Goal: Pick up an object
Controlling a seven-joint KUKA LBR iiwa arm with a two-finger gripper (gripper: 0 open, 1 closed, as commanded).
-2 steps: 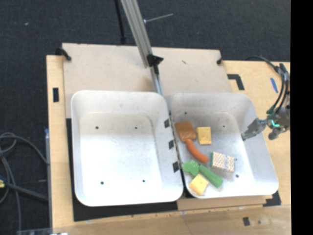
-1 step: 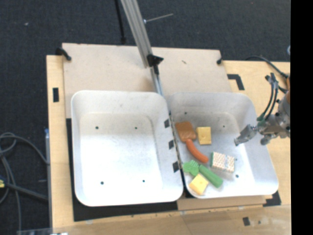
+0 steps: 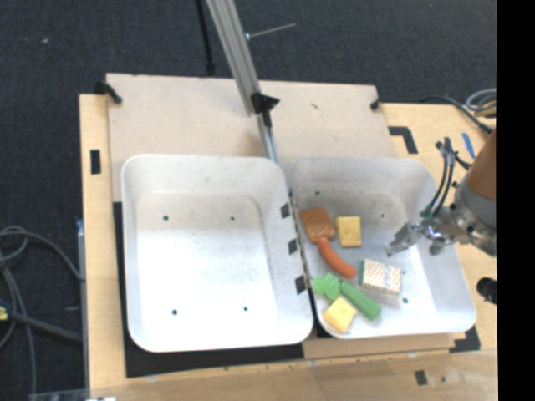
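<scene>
Hovering over right bin [image 3: 435, 303], east side: gripper [image 3: 399, 242], fingers apart, nothing betw. them. Nearest obj = checkered block [image 3: 381, 277], just below-left of tips. Carrot [image 3: 337, 260] lies further left, long axis diagonal. Judgement: short drop down-left needed for the block.

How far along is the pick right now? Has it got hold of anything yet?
Done: the gripper has reached into the right bin. In hand: nothing shows between its fingers; it sits right of the items. Left: the whole pick. The orange carrot, brown piece, yellow block, patterned block, green piece and yellow wedge all lie on the bin floor.
</scene>
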